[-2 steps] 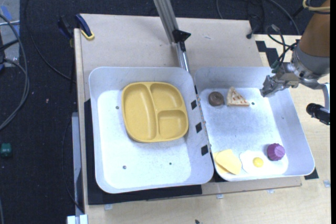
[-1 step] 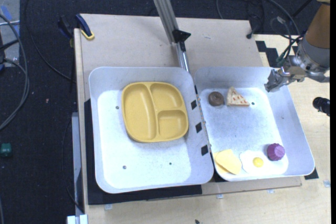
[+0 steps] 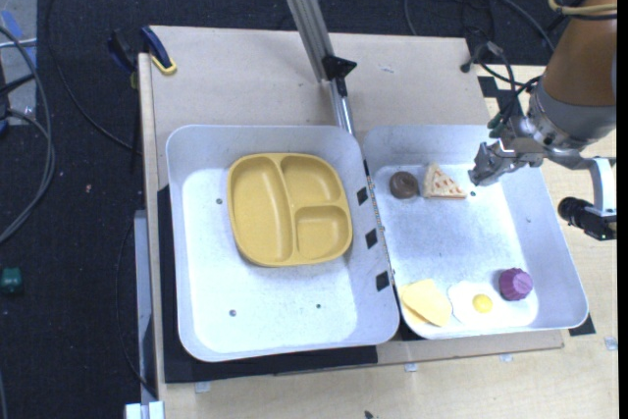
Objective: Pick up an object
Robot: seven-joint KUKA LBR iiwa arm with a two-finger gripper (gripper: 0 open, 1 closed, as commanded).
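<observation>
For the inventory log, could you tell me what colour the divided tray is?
The divided tray is yellow, seen in the camera view.

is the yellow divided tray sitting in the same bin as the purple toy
No. The yellow divided tray lies in the left bin, the purple toy in the right bin.

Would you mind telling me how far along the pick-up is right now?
Nothing looks picked yet. The tool is low in the right bin, just right of the pizza slice, which lies on the bin floor. Grasping and lifting an object remain.
</observation>
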